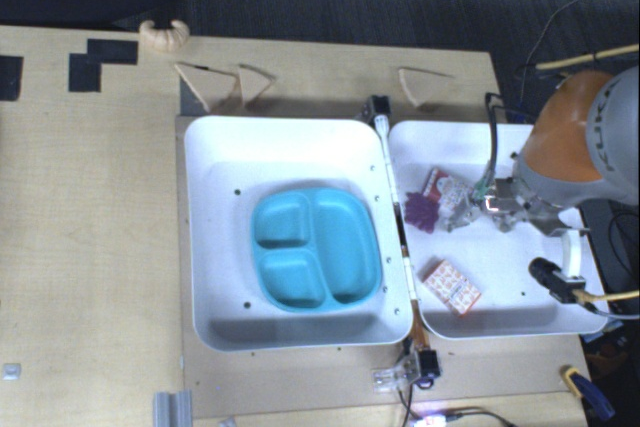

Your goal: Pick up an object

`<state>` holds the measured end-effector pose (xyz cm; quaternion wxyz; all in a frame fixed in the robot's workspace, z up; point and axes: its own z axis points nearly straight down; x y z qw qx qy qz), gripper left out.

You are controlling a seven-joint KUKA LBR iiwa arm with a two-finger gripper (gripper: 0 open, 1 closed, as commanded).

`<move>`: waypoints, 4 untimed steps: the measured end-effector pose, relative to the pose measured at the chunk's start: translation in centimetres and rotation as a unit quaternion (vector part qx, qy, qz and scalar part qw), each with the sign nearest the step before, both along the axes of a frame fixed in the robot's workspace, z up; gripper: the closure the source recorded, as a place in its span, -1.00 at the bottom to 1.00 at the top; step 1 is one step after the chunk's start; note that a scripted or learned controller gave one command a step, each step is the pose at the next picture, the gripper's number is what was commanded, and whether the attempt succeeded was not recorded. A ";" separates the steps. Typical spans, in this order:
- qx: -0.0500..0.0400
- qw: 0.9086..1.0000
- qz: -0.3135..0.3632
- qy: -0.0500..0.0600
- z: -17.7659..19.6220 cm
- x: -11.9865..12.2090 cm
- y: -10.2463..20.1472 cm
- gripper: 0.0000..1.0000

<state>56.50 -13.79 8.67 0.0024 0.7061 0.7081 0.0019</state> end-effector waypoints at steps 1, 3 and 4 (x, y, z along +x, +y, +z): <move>0.000 1.000 -0.001 -0.002 0.1 -6.9 4.3 -1.00; -0.001 1.000 0.001 -0.001 0.0 7.6 -1.3 1.00; 0.000 1.000 0.002 -0.001 11.4 10.6 2.2 1.00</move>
